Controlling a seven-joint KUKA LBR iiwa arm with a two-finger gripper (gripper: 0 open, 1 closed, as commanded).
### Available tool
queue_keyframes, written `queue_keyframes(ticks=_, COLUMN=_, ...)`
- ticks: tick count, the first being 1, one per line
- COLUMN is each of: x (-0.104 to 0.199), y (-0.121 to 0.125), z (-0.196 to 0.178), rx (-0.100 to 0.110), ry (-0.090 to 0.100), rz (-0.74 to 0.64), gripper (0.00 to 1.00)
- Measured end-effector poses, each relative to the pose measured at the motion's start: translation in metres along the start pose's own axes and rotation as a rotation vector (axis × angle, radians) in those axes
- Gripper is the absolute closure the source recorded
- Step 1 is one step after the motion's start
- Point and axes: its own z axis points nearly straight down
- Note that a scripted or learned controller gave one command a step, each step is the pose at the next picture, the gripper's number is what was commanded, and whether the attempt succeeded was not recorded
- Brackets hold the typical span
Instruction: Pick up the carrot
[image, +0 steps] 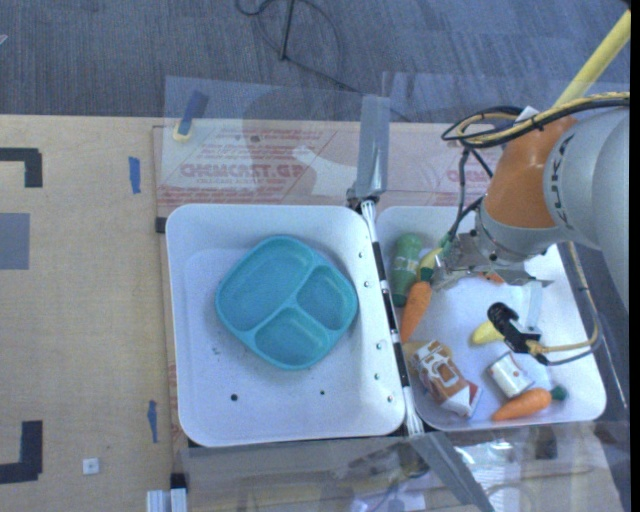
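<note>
The arm comes in from the right, its orange band (525, 185) above the right bin (585, 395). The gripper (462, 262) hangs over the upper left part of that bin; whether it is spread or pressed together cannot be told, and nothing shows as pinched in it.

Taking the gripper as the landmark: a carrot (414, 309) lies just below and to its left, tilted, its upper tip near the gripper and its length running along the bin's left wall. A green can (406, 258) stands just to the gripper's left, touching the carrot's upper end. A second carrot (522, 404) lies well below and to the right, near the bin's lower edge, beside a small white and red container (509, 374). A printed carton (444, 377) lies below the gripper. A yellow banana-like piece (487, 334) lies below and right.

The left bin (200, 400) holds a blue divided plate (288, 301), well left of the gripper. Both bins sit on the pale surface (80, 300).
</note>
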Motion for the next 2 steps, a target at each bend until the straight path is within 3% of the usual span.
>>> queue_keyframes(ticks=1, x=0.029, y=0.015, z=-0.086, rx=0.012, ry=0.009, rz=-0.136, gripper=1.0)
queue_keyframes(ticks=2, x=0.055, y=-0.033, z=-0.103, rx=0.015, ry=0.011, rz=-0.199, gripper=1.0)
